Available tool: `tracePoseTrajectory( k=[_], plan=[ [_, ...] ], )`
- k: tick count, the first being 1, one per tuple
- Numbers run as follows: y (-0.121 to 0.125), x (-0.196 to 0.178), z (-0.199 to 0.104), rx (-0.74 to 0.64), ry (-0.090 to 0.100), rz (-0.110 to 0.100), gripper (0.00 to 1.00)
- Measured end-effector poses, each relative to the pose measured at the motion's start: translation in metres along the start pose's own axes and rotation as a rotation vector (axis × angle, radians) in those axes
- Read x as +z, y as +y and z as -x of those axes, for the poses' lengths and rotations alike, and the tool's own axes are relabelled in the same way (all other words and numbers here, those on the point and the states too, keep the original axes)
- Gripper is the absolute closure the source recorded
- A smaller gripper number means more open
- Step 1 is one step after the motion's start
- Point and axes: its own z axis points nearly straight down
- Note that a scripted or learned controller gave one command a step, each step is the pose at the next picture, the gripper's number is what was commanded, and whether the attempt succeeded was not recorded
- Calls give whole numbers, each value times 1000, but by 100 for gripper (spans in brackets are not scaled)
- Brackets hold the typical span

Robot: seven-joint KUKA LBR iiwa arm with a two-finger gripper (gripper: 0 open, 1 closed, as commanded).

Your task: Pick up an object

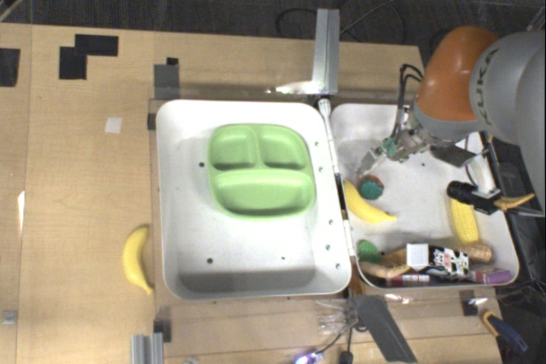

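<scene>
My gripper (381, 153) hangs over the back left part of the right bin (426, 183), below the grey arm with its orange band (452, 81). Just below it and slightly left, a small red and green toy (369, 187) lies on the bin floor, apart from the gripper. A yellow banana (367, 206) rests beside that toy against the bin's left wall. A yellow corn cob (463, 220) lies at the right side. I see nothing held by the gripper.
Along the right bin's front wall lie a green item (367, 250), a tan stick-like piece (388, 272), a small printed box (439, 257) and a purple marker (492, 276). The left bin (183, 209) holds a green divided plate (260, 169). Another banana (136, 258) lies on the bench.
</scene>
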Motion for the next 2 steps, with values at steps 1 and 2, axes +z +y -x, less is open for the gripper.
tracePoseTrajectory(
  k=[1, 2],
  plan=[
    [2, -10, -1, 0, 4, 3, 100],
    [2, -10, -1, -1, 4, 3, 0]
  ],
)
